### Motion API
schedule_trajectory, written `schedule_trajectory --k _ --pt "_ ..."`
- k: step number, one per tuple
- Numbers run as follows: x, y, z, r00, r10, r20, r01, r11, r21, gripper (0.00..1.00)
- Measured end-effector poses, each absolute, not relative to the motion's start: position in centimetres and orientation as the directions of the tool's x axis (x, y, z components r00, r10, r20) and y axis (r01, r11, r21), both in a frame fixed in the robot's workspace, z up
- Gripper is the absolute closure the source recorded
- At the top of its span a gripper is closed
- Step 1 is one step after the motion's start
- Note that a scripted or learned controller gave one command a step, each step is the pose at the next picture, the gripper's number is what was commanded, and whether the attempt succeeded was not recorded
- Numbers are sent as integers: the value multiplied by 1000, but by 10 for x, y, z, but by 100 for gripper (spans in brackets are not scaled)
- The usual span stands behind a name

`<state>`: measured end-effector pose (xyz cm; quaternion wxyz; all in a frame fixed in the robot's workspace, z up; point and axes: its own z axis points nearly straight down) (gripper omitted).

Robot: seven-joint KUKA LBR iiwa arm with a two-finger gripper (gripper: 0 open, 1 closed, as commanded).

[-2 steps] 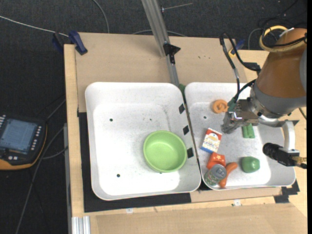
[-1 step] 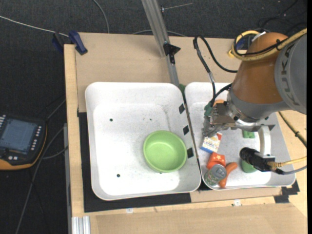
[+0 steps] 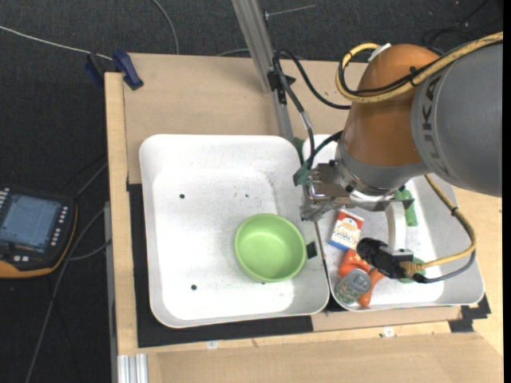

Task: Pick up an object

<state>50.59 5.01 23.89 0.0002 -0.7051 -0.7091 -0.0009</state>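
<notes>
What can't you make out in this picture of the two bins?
1. Right bin: the arm covers its far half in the camera view.
2. Carton: print too small to read, top edge under the arm.
3. Gripper: the arm hides whether it holds anything.
4. Handheld screen: cut by the left edge, display unreadable.

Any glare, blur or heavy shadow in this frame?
Camera view: light even and soft, no hard shadows; the shallow white left bin reads bright, yet specks on its floor show clearly; the round green plastic bowl is sharp; the grey-and-orange arm, nearest the lens, looks slightly soft.
</notes>
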Motion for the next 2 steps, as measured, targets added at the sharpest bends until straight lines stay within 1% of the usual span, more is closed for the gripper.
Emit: schedule_trajectory --k 1,2 --pt "499 97 234 -4 1000 1 1000 4 -1 100" --pt "500 95 234 0 1000 0 1000 0 0 0"
